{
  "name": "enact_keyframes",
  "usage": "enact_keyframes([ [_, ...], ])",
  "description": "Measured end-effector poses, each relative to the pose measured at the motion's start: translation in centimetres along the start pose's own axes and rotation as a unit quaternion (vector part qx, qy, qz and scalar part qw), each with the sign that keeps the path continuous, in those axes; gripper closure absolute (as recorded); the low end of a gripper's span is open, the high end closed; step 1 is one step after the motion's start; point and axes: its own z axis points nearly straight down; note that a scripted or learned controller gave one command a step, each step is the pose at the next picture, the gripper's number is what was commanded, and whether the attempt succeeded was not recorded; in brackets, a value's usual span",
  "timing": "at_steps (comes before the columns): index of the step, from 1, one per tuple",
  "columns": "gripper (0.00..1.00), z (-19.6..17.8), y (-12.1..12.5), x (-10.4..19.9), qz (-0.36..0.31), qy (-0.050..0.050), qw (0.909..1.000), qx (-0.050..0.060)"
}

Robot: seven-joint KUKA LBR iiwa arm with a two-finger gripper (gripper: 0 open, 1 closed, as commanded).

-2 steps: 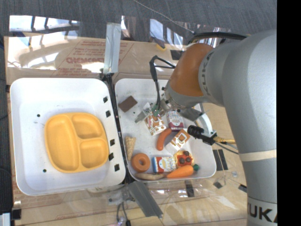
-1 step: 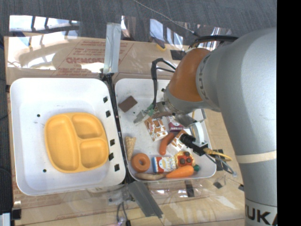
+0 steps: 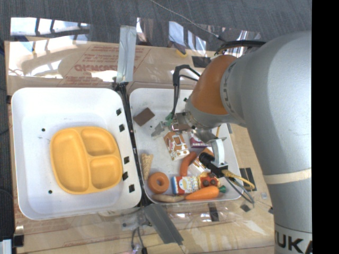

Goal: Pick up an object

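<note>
Grey arm [image 3: 275, 105] looms closest to you, its gripper [image 3: 175, 121] low in the right bin [image 3: 139, 142]; you cannot tell its state. Aim at one isolated item: the donut [image 3: 158, 182] sits apart. Left bin [image 3: 26, 142] bears a yellow tray [image 3: 85, 159]; dark carpet [image 3: 79, 1] lies beyond.

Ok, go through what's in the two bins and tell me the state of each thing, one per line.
Yellow tray: flat in left bin, right way up.
Brown block: lying in right bin, apart from the pile.
Donut: lying flat near front wall.
Carrot: on its side at front edge.
Cone: lying along left wall.
Snack packet: lying flat, mid-bin.
</note>
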Motion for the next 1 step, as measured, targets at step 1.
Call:
enact_keyframes([
  [1,0.00,0.16,0.66,-0.77,-0.017,0.004,0.9998,0.007],
])
